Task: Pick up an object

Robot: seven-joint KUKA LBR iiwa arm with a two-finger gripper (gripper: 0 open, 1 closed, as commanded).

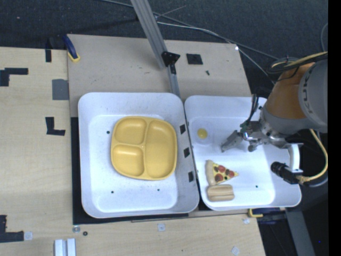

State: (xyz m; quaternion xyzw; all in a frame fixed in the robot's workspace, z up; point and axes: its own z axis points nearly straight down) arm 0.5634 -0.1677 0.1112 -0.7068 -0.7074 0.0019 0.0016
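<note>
Plywood bench (133, 63) under me, pale, with black tape marks along its left side and dark floor beyond its far edge. Two shallow white bins sit side by side on it. Left bin (96, 196) carries a yellow divided plate (144, 147), three compartments, lying flat near the bin's middle. Nothing rests on the plate.

Right bin (224, 105) is where I am working. Three candidates in it: a small yellow round piece (202, 134) near the left wall toward the far side; a toy pizza slice (219, 172) with red toppings near the near-left corner; a toy hot dog bun (220, 192) just beside the slice, against the near edge. Slice and bun look close to touching; I cannot tell whether they do.

My gripper (230, 142) is low inside the right bin, about mid-floor, tips pointing toward the left wall. Fingers read as spread apart, nothing between them. It stands apart from all three objects, between the yellow piece and the pizza slice, slightly nearer the slice.

Step in hand, as I judge it: approach, grasp not yet made. No object lifted.

Next move calls for choosing one target and centring over it. The slice lies flat and thin, so it would need the tips right down at the bin floor. The bun is thicker and likely easier to pinch, but the near wall crowds it. The yellow piece is small and may roll.
</note>
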